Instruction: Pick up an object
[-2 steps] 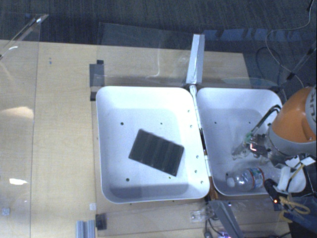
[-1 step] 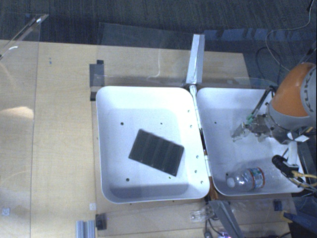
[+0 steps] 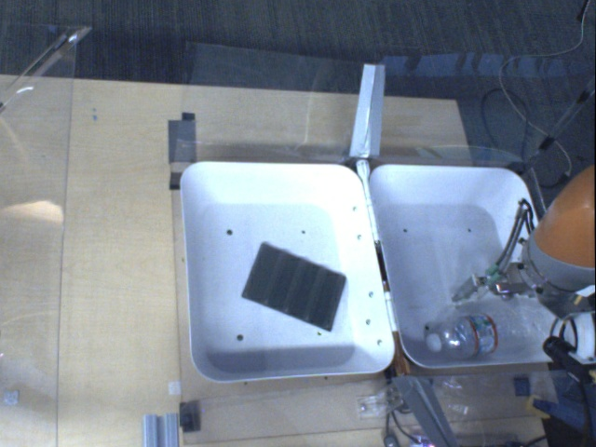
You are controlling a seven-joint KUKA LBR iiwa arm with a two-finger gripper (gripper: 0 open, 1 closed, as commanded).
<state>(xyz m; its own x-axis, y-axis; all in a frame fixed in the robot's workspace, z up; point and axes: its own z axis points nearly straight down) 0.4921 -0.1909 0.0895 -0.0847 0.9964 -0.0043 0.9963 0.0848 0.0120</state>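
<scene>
Clear plastic bottle (image 3: pixel 463 334), crumpled, is lying on its side in the right white bin (image 3: pixel 438 194), just below the end effector (image 3: pixel 475 285), which is hovering; its grip cannot be told. Dark ribbed rectangular pad (image 3: pixel 294 286) is resting in the left white bin (image 3: pixel 270 182).

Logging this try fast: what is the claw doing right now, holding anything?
Claw: cannot be told; it hangs in the right bin, above the clear plastic bottle, which lies on the bin floor.
</scene>
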